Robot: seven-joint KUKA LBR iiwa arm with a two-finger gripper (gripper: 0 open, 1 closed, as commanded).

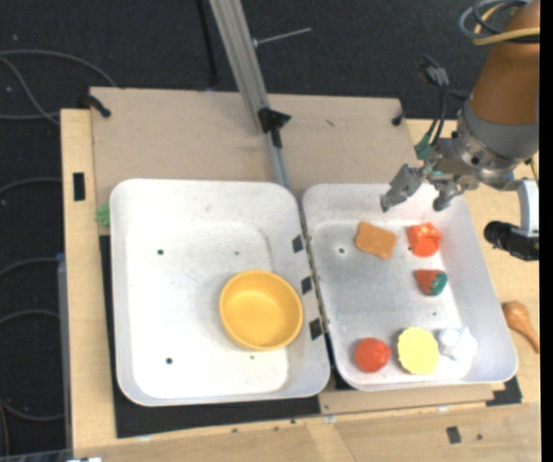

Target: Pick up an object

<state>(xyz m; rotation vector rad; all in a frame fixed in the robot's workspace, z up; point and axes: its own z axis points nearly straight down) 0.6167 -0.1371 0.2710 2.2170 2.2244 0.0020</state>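
Observation:
My gripper (pixel 420 196) hangs open over the far edge of the right bin (pixel 391 296), nothing between its two dark fingers. Just below it lie an orange-brown block (pixel 376 240) and a red tomato-like piece (pixel 424 240). Further down sits a small red and green strawberry-like piece (pixel 432 281). Along the bin's near edge rest a red ball (pixel 372 354), a yellow disc (pixel 417 350) and a small white crumpled item (pixel 457 343). A yellow bowl (pixel 261 309) stands in the left bin (pixel 170 258).
A slanted metal pole (pixel 249 65) rises behind the bins, its base near the gap between them. An orange object (pixel 518 318) lies on the bench right of the right bin. Black clips sit along the divide between the bins.

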